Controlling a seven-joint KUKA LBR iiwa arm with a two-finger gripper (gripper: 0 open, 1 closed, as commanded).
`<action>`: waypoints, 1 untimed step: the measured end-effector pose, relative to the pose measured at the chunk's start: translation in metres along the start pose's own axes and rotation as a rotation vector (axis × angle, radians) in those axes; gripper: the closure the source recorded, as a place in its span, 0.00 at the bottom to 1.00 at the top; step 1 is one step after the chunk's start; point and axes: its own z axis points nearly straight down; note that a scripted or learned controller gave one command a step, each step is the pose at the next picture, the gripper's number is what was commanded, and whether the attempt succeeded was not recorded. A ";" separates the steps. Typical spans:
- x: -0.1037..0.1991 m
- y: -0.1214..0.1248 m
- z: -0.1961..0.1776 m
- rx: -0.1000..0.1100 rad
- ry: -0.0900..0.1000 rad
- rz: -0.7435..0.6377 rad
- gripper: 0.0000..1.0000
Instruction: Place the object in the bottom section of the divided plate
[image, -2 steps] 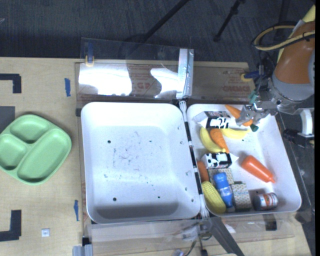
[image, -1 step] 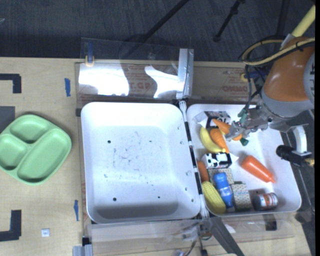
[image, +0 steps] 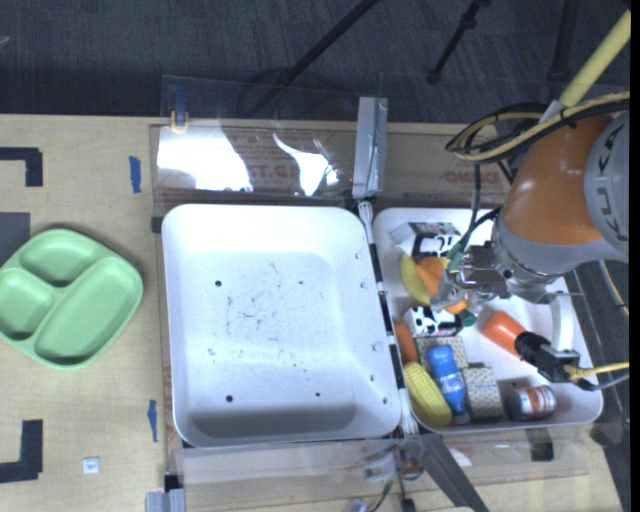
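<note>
The green divided plate (image: 72, 298) is seen lying flat at the bench's left edge, well apart from both bins. Its largest section (image: 92, 305) is turned toward the bench's front edge, with two smaller sections behind it. The left bin (image: 270, 300) is set between the plate and the right bin (image: 500, 425).

Over in the right bin, the arm (image: 555, 200) is reached in from the right, and the gripper (image: 455, 283) is lowered into the clutter near the bin's back left corner. Whether it is open or closed cannot be told, and nothing can be made out as gripped.

A yellow banana-like piece (image: 413, 275) and a small orange piece (image: 430, 272) are found just beside the gripper, on the side of the bin's left wall. A black-and-white spotted toy (image: 425, 320) sits just in front of it. An orange carrot-like item (image: 500, 328) is laid at a slant nearer the bin's middle. Along the front wall a yellow corn cob (image: 428, 392), a blue bottle (image: 447, 375) and a small can (image: 530, 402) are lined up. Which of these is the object to be moved cannot be told; all are lying in the right bin.
</note>
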 end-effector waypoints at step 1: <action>0.114 -0.029 0.030 -0.003 -0.001 0.205 1.00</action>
